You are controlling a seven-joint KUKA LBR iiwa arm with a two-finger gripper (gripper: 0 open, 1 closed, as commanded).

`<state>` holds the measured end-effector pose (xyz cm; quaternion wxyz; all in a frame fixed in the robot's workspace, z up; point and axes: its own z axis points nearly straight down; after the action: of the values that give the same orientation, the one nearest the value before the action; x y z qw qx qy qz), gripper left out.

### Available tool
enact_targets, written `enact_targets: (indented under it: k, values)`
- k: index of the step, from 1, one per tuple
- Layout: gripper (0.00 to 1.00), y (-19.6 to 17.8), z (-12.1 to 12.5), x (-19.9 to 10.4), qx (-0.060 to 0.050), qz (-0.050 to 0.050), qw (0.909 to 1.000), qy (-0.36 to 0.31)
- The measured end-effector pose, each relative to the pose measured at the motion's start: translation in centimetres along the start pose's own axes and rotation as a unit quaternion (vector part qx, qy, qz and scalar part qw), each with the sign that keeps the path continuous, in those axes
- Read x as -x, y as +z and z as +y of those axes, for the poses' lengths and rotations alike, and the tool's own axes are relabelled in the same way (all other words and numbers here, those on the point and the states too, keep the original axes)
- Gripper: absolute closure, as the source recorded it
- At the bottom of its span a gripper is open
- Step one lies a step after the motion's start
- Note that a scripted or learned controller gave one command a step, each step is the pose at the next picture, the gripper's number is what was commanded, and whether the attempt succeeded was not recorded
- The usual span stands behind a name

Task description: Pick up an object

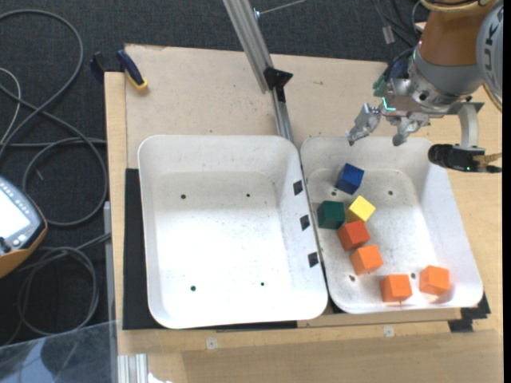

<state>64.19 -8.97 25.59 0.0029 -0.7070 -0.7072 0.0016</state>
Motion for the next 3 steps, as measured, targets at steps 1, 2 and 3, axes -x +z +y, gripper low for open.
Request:
enact_targets:
  k: [1,2,3]
  values:
    - [0.0,-0.3,0.1,0.0,0.003,0.0,1.0,0.0]
    - [0.0,5.7,-0.1,0.7,-0.001,-0.001,1.0,0.001]
    - [0.0,12.0,-0.5,0.8,-0.001,0.0,1.0,0.0]
